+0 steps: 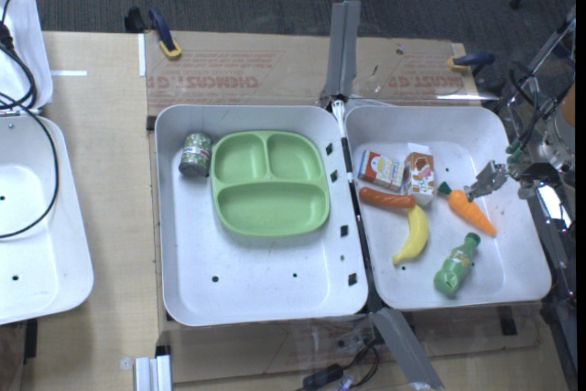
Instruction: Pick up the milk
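Green bottle (456, 266) sits near right bin's (513, 288) front rim, banana (413, 235) beside it. Milk carton (420, 176) lies mid-bin beside juice box (381, 169), sausage (386, 199) in front. My gripper (483, 183) hovers right of milk, over carrot (472, 211), fingers apart, nothing between.

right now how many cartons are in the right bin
2, lying side by side near its back left: an orange carton and a white and red carton to its right. None looks hidden.

The grey arm (558, 188) is cut off by the right edge. The small carton's (420, 175) label is too blurred to read. The round patterned can's (195, 154) print is unreadable.
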Controlling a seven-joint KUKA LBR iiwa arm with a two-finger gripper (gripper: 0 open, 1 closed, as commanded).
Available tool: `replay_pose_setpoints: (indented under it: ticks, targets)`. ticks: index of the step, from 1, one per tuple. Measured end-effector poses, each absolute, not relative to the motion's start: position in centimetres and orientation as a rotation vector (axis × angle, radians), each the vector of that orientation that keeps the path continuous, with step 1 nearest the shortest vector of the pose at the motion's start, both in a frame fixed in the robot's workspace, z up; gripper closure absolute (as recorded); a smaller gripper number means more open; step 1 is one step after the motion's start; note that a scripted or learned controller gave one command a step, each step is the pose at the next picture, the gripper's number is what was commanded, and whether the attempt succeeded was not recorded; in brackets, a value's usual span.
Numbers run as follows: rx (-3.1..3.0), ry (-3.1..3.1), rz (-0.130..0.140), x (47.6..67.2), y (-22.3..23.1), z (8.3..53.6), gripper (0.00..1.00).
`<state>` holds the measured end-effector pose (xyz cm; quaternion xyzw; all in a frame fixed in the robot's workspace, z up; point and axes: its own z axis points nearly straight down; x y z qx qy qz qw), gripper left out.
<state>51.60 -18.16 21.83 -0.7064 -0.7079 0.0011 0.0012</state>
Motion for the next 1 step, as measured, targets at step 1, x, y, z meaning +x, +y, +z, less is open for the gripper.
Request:
replay_pose_setpoints:
  ticks: [1]
  targets:
    - [-2.172,-2.299,-0.017,62.58,-17.78,11.56,0.0]
